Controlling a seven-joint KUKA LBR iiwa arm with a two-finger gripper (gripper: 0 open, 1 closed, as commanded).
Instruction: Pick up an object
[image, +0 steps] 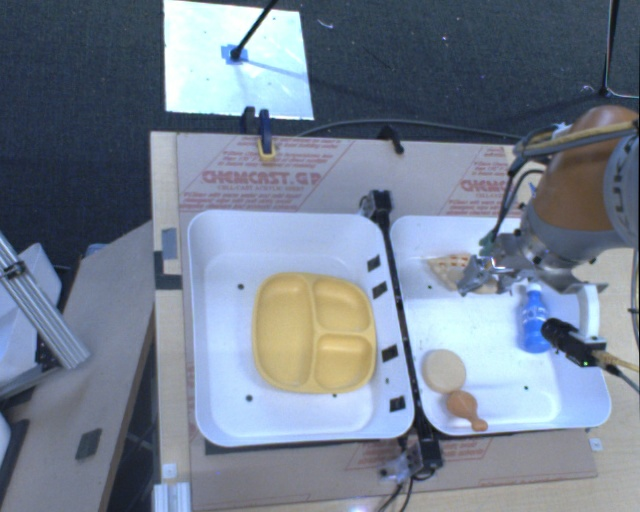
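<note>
Two shallow white bins sit side by side on the bench. Well to the left of the fingers, the left bin (215, 300) holds a yellow divided plate (315, 332) lying flat. Below and a little left of the fingers, in the right bin (575, 405), lie a round beige cookie (444, 369) and, just below it, a brown drumstick-shaped toy (465, 407). Just left of the fingers, near the bin's far wall, rests a tan wedge like a pizza slice (449, 264). The gripper (480, 277) hangs low over that corner; whether its fingers are parted or closed, I cannot tell, and nothing shows between them. Right of the fingers stands a blue bottle (532, 320), partly behind the wrist.
</note>
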